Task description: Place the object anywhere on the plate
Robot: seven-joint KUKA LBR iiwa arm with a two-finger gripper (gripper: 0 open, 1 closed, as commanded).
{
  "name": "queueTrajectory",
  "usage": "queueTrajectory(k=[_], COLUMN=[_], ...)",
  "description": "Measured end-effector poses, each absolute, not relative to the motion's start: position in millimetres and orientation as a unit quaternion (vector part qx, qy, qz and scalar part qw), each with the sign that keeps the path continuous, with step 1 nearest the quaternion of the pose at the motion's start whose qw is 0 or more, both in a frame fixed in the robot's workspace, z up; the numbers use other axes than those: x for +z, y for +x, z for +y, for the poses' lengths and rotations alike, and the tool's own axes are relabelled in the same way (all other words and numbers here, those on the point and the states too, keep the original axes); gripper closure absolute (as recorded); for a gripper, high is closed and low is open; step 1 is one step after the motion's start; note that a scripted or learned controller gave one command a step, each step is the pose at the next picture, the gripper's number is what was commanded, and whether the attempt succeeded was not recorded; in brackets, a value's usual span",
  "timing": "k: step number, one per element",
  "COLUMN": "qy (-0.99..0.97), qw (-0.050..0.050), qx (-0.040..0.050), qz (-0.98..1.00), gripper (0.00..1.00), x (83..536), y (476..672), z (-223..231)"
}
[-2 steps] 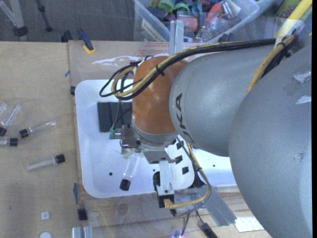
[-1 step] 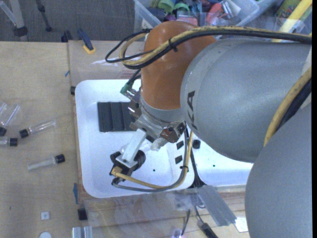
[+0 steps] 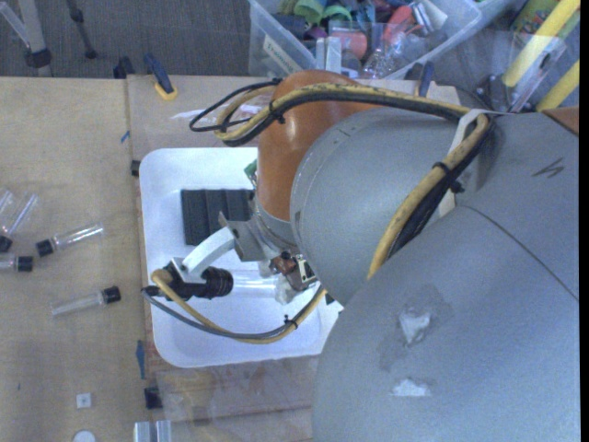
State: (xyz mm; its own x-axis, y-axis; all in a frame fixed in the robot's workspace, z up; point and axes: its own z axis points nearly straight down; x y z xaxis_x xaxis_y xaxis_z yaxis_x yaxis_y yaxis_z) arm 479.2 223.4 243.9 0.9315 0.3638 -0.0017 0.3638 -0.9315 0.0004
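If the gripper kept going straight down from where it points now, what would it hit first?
Probably the bare white floor of the bin, just beside the dark block. The gripper is mostly hidden by the arm, so depth is unclear.

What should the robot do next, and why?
Probably lift the arm a little. It hangs low over the white bin, hiding most of it, with only a dark block showing, so no plate or object can be picked out yet.
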Motion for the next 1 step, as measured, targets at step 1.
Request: queueTrajectory(k=[1], qy=[0.952], qw=[0.001], qx=[0.0002], qz=[0.307], gripper=[1.00], x=[434.3], y=[479.8], z=[217.1])
